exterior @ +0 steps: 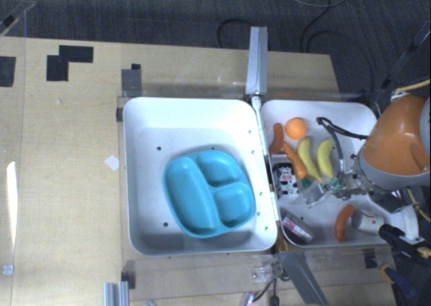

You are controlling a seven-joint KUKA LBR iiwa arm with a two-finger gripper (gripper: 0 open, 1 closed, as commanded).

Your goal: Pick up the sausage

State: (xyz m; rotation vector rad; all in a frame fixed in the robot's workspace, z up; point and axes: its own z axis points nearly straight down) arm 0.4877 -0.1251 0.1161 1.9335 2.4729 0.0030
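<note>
The sausage, a short orange-red piece, lies near the front edge of the right bin. My gripper hangs low over the middle of that bin, up and to the left of the sausage and apart from it. It sits just below the two bananas. The orange-banded wrist reaches in from the right and hides the bin's right side.
In the right bin lie an orange, two bananas, a carrot, a brownish stick, a black-and-white packet and a dark purple item. The left bin holds a blue divided plate.
</note>
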